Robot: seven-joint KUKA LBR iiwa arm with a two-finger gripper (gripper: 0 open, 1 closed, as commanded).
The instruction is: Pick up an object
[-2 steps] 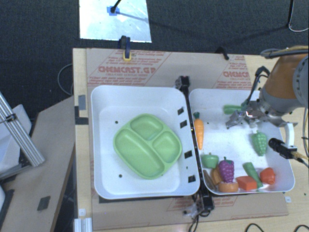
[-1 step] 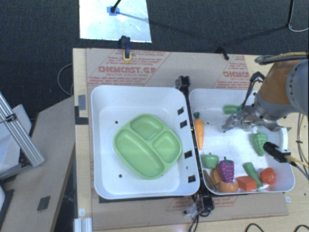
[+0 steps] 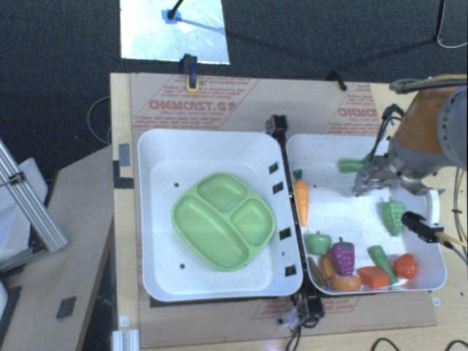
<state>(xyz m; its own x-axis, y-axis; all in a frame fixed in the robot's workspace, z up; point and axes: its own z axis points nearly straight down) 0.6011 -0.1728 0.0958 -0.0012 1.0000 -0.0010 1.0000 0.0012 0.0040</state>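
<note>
My gripper (image 3: 368, 182) hangs low over the back of the right bin (image 3: 333, 148), below the orange band of the arm (image 3: 428, 126). A green toy vegetable (image 3: 354, 165) lies just left of and behind the gripper, close to it; whether they touch is unclear. A knobbly green toy (image 3: 393, 216) lies to the gripper's front right. An orange carrot (image 3: 300, 200) lies along the bin's left wall. At the front of the bin sit a green pepper (image 3: 318, 241), purple grapes (image 3: 342, 255), a red piece (image 3: 374, 276), a green pod (image 3: 381, 259) and a tomato (image 3: 406, 267).
The left bin (image 3: 168, 159) holds a green divided plate (image 3: 223, 220). A black clamp bar (image 3: 287, 196) runs between the two bins. A black fitting (image 3: 418, 227) sticks out by the right bin's wall.
</note>
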